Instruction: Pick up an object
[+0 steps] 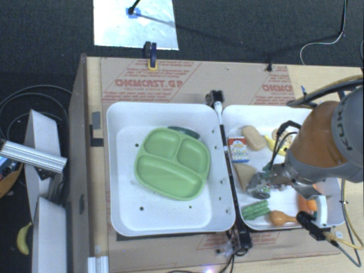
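Note:
The right bin holds several toy foods. A tan bread roll lies at its back, with a small red and white carton beside it. A beige wedge sits mid-left, a green pea pod at the front, and an orange gourd shape next to the pod. My gripper is low in this bin, just right of the beige wedge and above the pea pod. Its grey fingers blend into the clutter beneath them. The arm's orange band covers the bin's right half.
The left bin carries a green divided plate with something dark peeking from behind its far edge. A black divider rail separates the bins. Cardboard lines the bench behind, and cables run along the right side.

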